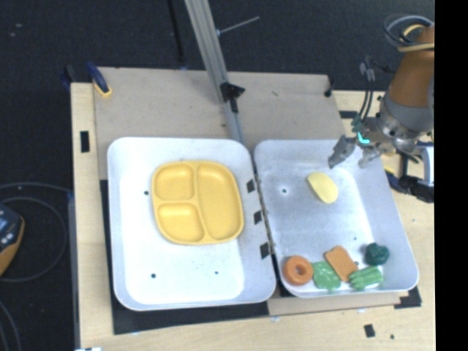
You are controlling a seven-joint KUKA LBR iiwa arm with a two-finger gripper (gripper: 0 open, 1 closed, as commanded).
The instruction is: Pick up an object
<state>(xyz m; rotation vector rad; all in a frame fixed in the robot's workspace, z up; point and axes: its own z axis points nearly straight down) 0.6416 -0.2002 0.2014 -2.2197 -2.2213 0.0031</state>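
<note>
Yellow divided tray (197,201) looks smooth matt plastic, lying in the left white bin (131,269), also plastic, slightly speckled. Surface (161,101) beneath looks matt pale wood; pole (207,42) behind the tray is shiny metal.

Even overhead light is washing the white bins (131,196) bright; the dark floor (44,20) is looking grainy, slightly soft.

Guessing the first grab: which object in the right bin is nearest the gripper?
The pale yellow piece, lying alone just below the gripper; the others cluster along the bin's bottom edge.
</note>
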